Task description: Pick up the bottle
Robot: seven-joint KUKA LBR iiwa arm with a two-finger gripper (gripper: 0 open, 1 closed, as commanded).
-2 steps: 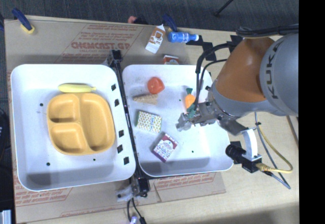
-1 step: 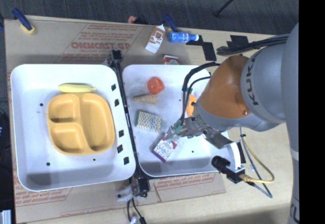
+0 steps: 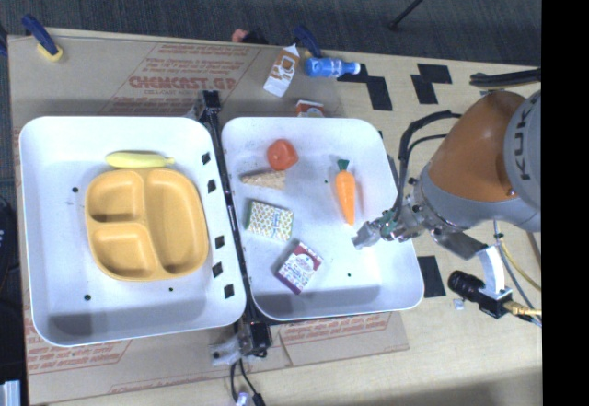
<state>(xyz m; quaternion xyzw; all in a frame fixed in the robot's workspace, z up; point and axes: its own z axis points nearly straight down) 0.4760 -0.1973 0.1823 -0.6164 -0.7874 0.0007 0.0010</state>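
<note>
While my gripper [image 3: 365,236] hangs low over the right bin's [image 3: 396,280] right side, just below the one carrot [image 3: 345,195], I can't tell how my jaws stand and nothing shows between them. One blue bottle [image 3: 324,68] lies on its side on the bench behind that bin, well apart from me, near one small carton [image 3: 282,71]. Right bin count: one tomato [image 3: 282,154], one bread wedge [image 3: 265,179], two packets [image 3: 271,220] [image 3: 298,266]; left bin [image 3: 41,211]: one yellow tray [image 3: 145,222], one banana [image 3: 139,158].
</note>
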